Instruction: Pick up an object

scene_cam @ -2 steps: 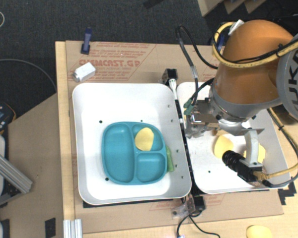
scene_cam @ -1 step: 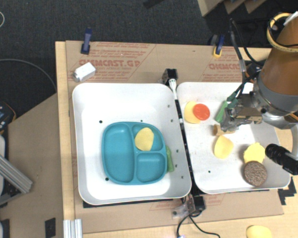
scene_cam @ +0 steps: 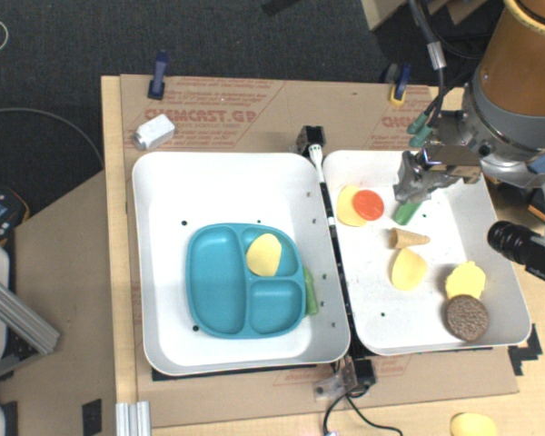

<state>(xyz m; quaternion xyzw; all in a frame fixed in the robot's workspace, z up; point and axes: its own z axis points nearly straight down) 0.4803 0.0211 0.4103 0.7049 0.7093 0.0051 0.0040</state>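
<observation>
My gripper (scene_cam: 416, 189) hangs over the back of the right bin (scene_cam: 500, 262), at the end of the arm coming in from the right. Just below its tip a small green object (scene_cam: 405, 213) lies on the bin floor; whether they touch is unclear. To its left a red disc (scene_cam: 369, 204) rests on a yellow round piece (scene_cam: 348, 207). In front lie a tan cone (scene_cam: 407, 238), a pale yellow piece (scene_cam: 407, 269), a yellow block (scene_cam: 466, 281) and a brown round cookie (scene_cam: 466, 317).
The left bin (scene_cam: 159, 243) holds a teal divided tray (scene_cam: 220, 280) with a yellow piece (scene_cam: 264, 254) in its back right compartment and a green strip (scene_cam: 310, 292) at its right side. A black bar (scene_cam: 325, 209) separates the bins. A white clip (scene_cam: 154, 132) lies on the cardboard behind.
</observation>
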